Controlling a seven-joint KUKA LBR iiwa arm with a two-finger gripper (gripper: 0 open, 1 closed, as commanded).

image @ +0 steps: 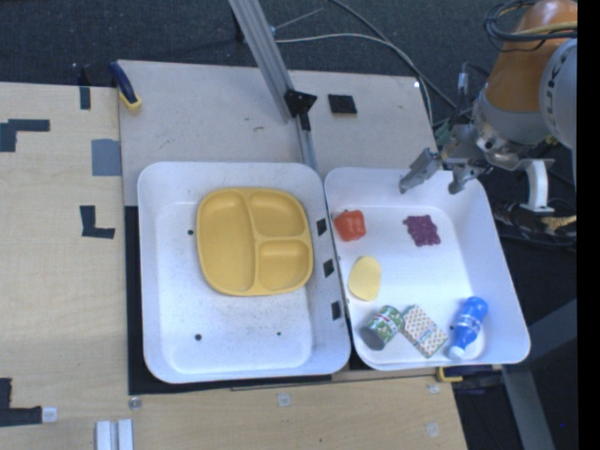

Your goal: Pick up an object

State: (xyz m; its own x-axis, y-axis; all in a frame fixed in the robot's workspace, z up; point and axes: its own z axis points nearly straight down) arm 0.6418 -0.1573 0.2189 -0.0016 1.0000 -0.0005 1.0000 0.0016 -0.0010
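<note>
Pale wooden counter (56, 279) boards, marked with dark tape pieces, carry two shallow white bins side by side over dark carpet crossed by cables. From the overhead camera, the left white bin (169, 345) holds a yellow plastic divided plate (253, 240) near its centre, slightly toward twelve o'clock. A slanted grey metal post (267, 50) crosses the board above the bins.

In the right white bin (502, 289), a red tomato-like toy (350, 224) lies at ten o'clock, a purple bunch-of-grapes toy (422, 230) at about one o'clock, and a pale yellow lemon-shaped toy (365, 277) at eight o'clock from the bin's centre. Along the six o'clock edge sit a small green-labelled can (383, 325), a checked patterned box (423, 331) touching it, and a blue plastic bottle (467, 325) at five o'clock.

The grey arm with its orange band (525, 59) reaches in at two o'clock. Its jaws (437, 175) are spread apart, gripping nothing, poised over the bin's twelve o'clock rim. The grapes lie nearest, toward six o'clock from the jaws and apart from them; nothing stands between.
</note>
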